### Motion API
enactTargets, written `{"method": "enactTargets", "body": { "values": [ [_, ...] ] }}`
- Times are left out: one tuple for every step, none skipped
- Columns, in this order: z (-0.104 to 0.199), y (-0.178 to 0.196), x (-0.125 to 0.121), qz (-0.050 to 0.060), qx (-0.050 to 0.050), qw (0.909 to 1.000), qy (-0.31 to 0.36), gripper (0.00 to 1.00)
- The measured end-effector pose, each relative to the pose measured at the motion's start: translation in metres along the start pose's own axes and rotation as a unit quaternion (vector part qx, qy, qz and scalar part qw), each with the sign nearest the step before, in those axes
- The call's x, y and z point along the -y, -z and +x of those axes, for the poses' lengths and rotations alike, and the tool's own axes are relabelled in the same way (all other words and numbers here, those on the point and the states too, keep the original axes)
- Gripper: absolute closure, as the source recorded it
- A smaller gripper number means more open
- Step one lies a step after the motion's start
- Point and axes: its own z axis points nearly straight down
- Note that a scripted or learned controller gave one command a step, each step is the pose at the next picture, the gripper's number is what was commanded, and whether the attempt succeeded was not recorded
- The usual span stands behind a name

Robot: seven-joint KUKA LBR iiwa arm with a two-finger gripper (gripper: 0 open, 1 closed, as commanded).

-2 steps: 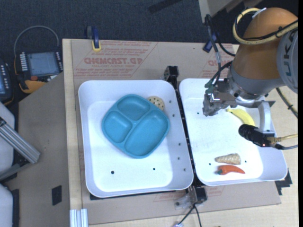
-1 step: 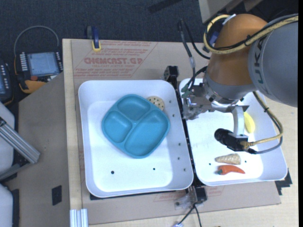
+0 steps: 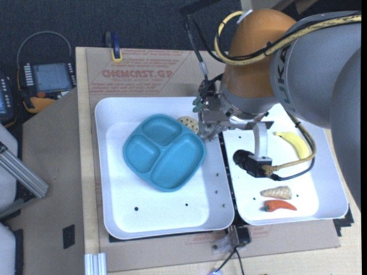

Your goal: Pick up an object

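Note:
A blue divided plate (image 3: 164,151) lies in the left bin (image 3: 149,216), with a small tan perforated disc (image 3: 186,122) tucked at its upper right edge. In the right bin (image 3: 321,205) lie a yellow banana (image 3: 294,143), a beige shell-like piece (image 3: 276,193) and a red chili pepper (image 3: 280,206). My gripper (image 3: 207,125) hangs over the wall between the two bins, just right of the disc and the plate's upper right rim. The arm's orange band and grey body hide the upper part of the right bin.
A black fitting with a tan hose (image 3: 252,162) hangs from the wrist over the right bin. The bins rest on a cardboard sheet (image 3: 137,67). A handheld controller (image 3: 50,76) with a looped cable lies off the bench at the upper left.

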Motion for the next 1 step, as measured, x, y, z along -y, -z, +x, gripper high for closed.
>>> {"method": "enactTargets", "body": {
  "values": [
    [-0.0035, 0.0001, 0.0001, 0.0, 0.001, 1.0, -0.003, 0.0]
  ]
}}
